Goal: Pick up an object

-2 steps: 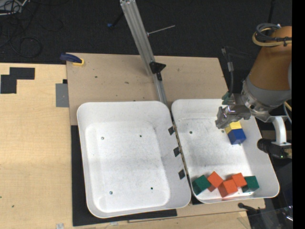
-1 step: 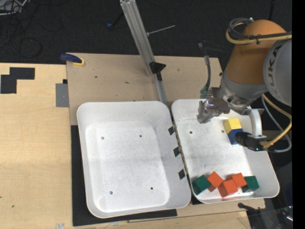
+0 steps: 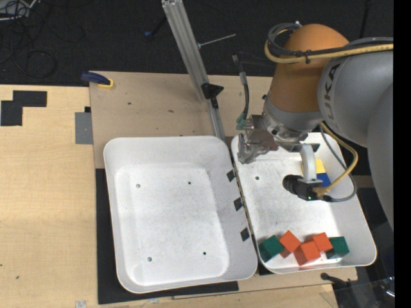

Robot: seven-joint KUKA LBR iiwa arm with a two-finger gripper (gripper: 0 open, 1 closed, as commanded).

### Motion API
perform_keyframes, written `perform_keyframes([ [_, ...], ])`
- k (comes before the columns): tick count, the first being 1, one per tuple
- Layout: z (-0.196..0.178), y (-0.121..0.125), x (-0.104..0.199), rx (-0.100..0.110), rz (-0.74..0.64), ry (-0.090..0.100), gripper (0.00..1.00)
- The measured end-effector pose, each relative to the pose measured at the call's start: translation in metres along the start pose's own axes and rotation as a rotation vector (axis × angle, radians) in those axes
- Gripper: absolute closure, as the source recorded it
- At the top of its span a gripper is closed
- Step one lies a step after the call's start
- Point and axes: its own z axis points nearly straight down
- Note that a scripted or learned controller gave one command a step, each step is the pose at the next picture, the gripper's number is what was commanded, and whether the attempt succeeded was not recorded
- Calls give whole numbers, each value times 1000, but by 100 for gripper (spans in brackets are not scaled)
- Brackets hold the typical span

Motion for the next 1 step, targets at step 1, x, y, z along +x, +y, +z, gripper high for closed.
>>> perform_keyframes([
  [1, 4, 19, 49, -1, 1, -1, 100],
])
